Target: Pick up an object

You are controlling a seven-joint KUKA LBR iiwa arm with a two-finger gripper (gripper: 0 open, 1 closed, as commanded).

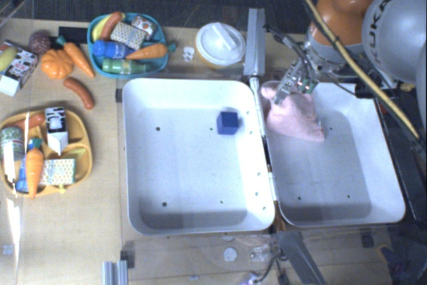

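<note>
Two shallow white bins are seen side by side on the worktop (100, 210). In the left bin (193, 210), a small blue cube (228, 122) is placed near the upper right part, well apart from the walls. In the right bin (347, 203), a pink soft object (297, 120) is lying at the upper left corner, close to the edge shared with the left bin. The gripper (291, 85) is positioned just above the top end of the pink object, and the arm (373, 10) is reaching in from the right. Whether the fingers are released or clenched cannot be told, because they are too small and partly hidden. Toy food in a blue bowl (127, 43) and a yellow plate (43, 153) is seen at the left.
</note>
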